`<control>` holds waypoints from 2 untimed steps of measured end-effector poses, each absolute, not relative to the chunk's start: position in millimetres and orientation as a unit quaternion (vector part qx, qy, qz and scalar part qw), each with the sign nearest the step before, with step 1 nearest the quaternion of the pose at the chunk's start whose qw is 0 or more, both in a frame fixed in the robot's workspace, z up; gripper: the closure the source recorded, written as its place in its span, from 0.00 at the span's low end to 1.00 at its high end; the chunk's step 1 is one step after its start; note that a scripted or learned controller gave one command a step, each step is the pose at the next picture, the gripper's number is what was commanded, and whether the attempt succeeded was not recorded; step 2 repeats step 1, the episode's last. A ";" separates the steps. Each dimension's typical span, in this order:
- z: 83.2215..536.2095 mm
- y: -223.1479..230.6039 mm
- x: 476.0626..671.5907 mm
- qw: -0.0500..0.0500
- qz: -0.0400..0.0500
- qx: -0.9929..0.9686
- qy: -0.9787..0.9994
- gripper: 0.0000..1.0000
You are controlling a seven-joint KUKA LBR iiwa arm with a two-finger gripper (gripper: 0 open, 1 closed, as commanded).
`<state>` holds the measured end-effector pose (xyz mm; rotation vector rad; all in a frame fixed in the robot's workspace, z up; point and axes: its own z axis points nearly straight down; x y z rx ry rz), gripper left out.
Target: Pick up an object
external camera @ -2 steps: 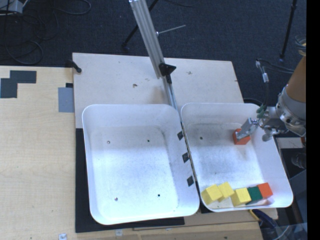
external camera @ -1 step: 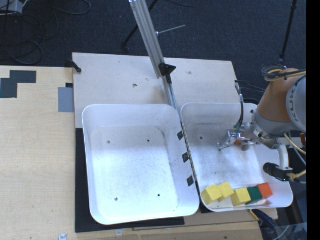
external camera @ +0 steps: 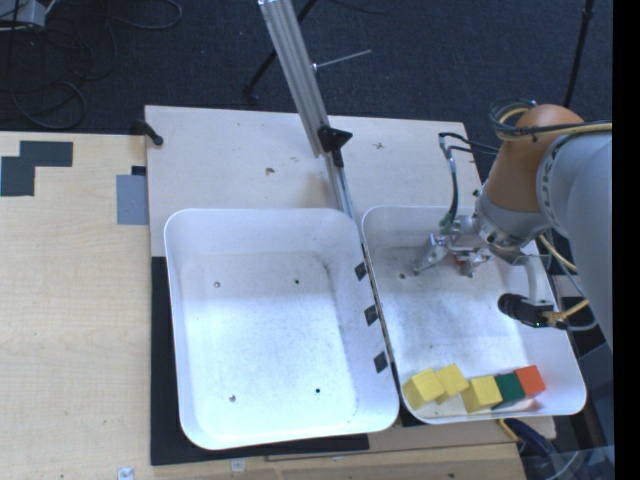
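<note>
The grey arm [external camera: 575, 183], with its rounded orange band, is leaning in from the right and hanging its gripper [external camera: 447, 251] low over the upper part of the right bin [external camera: 440, 318]. The gripper is a small cluster of thin metal parts, and from here I cannot tell whether it is apart or together; nothing is showing between its tips. The right bin is a shallow white tray with rounded corners and a faintly speckled, matte floor. Down at its near edge, well apart from the gripper, a row of small hard-edged blocks is sitting: two yellow blocks [external camera: 437, 383] touching each other at the left, another yellow block [external camera: 482, 392] just beside them, then a green block [external camera: 510, 386] and an orange block [external camera: 530, 378] pressed close at the right end. The left bin [external camera: 200, 368], the same smooth white plastic, is catching a bright patch of light. A ribbed aluminium post [external camera: 300, 78] is slanting up from between the bins, with a black bracket [external camera: 333, 138] partway along it, over a pale board [external camera: 230, 158] of light wood.
</note>
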<state>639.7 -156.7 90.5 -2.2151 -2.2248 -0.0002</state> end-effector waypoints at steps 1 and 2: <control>188.3 -195.8 620.2 -0.003 -0.001 -0.708 -0.706 0.00; 188.3 -195.8 620.2 -0.003 -0.001 -0.708 -0.706 0.00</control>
